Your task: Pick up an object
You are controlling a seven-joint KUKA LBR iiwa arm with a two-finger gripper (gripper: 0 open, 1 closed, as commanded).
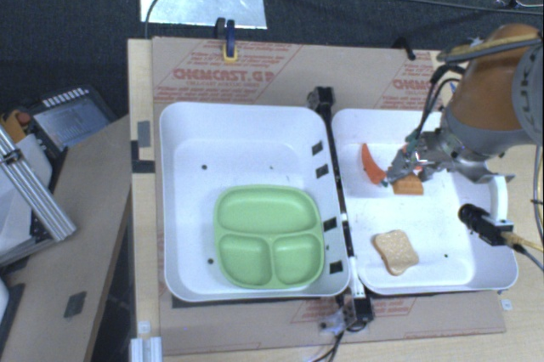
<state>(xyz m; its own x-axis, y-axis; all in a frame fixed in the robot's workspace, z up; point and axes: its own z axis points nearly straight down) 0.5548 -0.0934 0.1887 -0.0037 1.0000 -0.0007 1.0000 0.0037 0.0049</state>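
In the right bin [442, 275] lie three small things. An orange-red carrot-like piece [371, 164] rests near the bin's left wall. Just to its right sits an orange block [409, 186]. A tan slice of toy bread [396, 251] lies nearer the front. My gripper [403, 173] is low over the bin, between the carrot piece and the orange block and very close to both. The arm reaches in from the right above it. Nothing is seen lifted off the bin floor.
The left bin [195, 148] holds a green divided plate [268, 234] toward its front. A black divider strip [334, 182] with clips runs between the two bins. Cardboard lies under the bins, and a yellow clamp [229, 42] stands at the back.
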